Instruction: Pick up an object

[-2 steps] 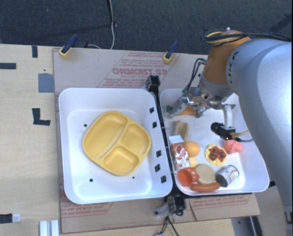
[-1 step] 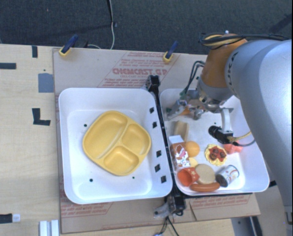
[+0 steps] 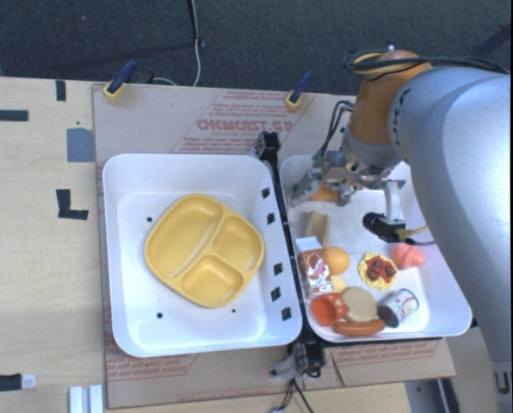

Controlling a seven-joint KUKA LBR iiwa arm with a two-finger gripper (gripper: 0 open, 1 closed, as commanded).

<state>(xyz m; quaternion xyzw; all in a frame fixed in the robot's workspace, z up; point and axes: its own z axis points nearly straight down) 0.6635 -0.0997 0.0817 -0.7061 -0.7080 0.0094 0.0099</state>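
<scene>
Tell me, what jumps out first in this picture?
The yellow divided plate lying alone in the left bin. Next, the big grey arm with its orange band, reaching in from the right over the right bin, where small toy foods cluster toward the near end.

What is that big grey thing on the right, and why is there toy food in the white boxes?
The big grey thing is a robot arm with an orange band. A computer program moves it. The picture comes from one camera fixed above the bench, looking down at a slant.

At the arm's tip is its end effector, the part that grabs. It is low over the far end of the right bin, above something orange. I cannot tell whether it holds anything.

The right bin has toy food: a sausage, a little pizza, an orange ball, a pink piece, a tan block and a small can.

The left bin holds a yellow divided plate.

The robot's job is to pick one object up.
</scene>
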